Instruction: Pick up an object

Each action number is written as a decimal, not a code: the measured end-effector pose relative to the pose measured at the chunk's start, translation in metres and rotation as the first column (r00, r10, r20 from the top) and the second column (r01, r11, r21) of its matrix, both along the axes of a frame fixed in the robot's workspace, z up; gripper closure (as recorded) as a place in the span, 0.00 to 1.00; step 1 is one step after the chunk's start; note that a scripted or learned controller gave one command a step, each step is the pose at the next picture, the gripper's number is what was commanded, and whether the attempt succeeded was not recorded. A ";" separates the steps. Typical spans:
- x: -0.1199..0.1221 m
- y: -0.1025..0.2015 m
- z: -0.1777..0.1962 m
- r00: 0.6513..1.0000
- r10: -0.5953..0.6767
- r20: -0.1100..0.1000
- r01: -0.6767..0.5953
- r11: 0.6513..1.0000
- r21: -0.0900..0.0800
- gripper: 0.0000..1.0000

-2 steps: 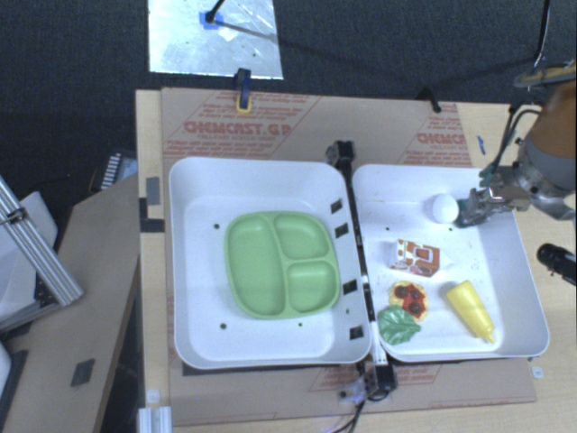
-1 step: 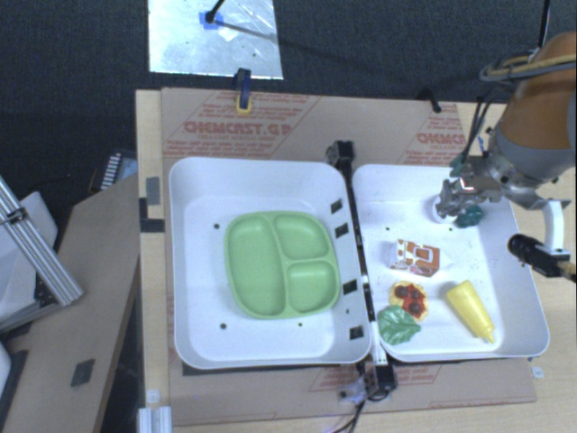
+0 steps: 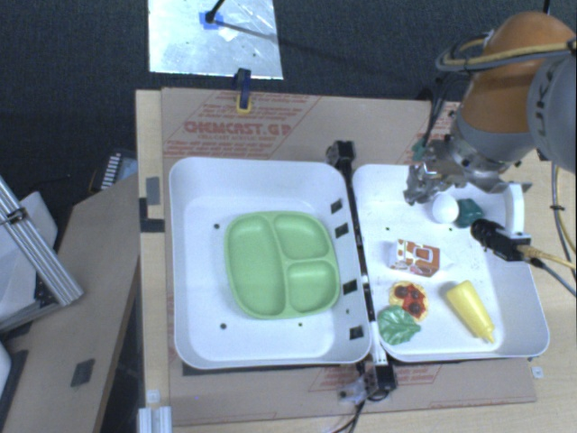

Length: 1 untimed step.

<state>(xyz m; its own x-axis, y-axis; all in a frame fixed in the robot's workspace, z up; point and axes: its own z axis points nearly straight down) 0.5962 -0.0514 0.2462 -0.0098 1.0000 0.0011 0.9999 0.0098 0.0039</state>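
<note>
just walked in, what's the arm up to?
The arm's gripper is low over the far end of the right bin, beside a white egg-shaped object and a teal piece. Nothing visibly held. A yellow cone, a pizza toy and a red-white carton lie nearer. The left bin holds a green divided plate.

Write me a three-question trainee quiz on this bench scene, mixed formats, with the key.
1. True or false: the green divided plate lies in the left bin.
2. Which lies nearest the gripper? A) yellow cone B) white ball C) green leaf
3. Fill in: the yellow cone lies in the ___ bin.

Key: 1 true; 2 B; 3 right.
</note>
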 end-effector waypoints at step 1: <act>0.013 0.041 -0.005 1.000 -0.001 -0.001 0.001 1.000 -0.001 1.00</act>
